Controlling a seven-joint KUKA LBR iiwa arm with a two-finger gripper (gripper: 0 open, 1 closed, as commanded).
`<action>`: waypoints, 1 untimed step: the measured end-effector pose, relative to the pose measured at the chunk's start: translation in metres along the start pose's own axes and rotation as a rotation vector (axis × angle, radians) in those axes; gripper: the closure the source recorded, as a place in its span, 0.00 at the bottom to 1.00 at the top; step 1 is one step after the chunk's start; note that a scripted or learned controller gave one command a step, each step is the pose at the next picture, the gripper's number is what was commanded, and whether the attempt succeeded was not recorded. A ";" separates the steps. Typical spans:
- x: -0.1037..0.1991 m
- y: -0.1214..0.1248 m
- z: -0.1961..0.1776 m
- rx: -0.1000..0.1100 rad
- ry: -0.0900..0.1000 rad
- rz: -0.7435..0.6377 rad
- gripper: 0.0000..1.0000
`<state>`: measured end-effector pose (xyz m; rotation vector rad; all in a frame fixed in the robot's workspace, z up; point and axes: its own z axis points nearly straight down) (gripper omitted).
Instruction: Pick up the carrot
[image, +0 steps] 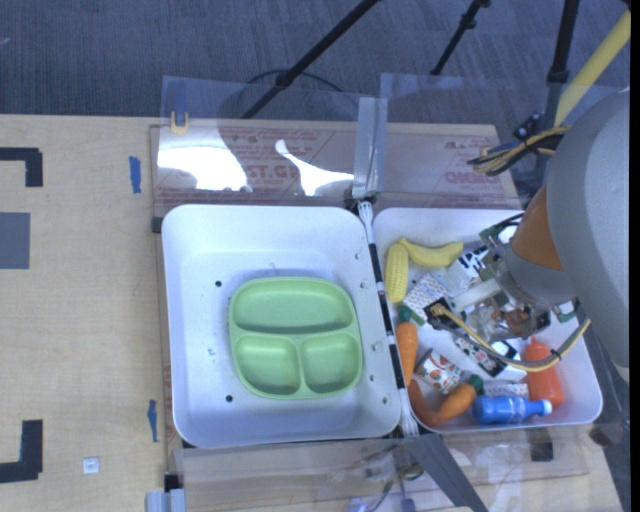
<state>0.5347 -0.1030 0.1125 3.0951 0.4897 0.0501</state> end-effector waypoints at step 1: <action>0.004 0.017 0.001 0.001 0.005 -0.234 1.00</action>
